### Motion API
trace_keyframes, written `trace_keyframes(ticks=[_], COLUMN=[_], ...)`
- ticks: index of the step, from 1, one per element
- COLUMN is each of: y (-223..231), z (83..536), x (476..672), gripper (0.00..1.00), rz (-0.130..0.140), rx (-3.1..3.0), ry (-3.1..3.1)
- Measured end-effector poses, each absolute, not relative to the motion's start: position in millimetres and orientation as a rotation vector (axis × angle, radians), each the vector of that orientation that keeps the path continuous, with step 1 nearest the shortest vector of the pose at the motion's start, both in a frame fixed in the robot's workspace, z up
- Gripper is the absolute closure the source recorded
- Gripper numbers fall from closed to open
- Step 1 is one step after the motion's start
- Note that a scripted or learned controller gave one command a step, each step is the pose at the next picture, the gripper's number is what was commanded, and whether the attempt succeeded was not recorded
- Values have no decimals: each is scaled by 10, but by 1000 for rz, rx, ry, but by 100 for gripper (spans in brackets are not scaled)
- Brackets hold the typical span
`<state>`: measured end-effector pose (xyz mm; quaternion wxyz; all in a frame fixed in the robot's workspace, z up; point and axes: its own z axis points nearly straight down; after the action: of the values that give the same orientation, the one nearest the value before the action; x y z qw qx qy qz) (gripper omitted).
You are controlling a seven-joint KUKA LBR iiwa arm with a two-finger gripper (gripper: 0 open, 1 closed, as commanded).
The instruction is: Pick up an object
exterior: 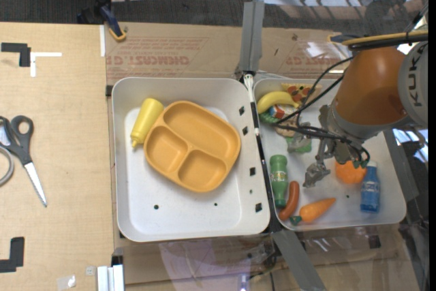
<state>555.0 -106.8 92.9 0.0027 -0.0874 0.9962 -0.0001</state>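
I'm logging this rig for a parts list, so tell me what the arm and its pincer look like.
The arm is bulky and rounded, with a broad glossy orange band and a grey shell beside it that carries dark KUKA lettering at the view's right edge. Thin black cables loop from the band toward the wrist. The pincer is small, grey bare metal, far slimmer than the arm above it.

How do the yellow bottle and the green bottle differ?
The yellow bottle lies in the left bin, leaning against the tray; the green bottle lies in the right bin beside the hot dog. The yellow bottle looks plain and larger; the green bottle bears a label. Both lie on their sides.
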Motion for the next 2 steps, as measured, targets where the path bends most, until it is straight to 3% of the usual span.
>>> trace_keyframes(ticks=[1,2], y=[-1282,-1299], z=[932,935], x=[6503,6398], gripper=[0,0], rz=[25,9], rx=[-435,-510], ry=[3159,3113])
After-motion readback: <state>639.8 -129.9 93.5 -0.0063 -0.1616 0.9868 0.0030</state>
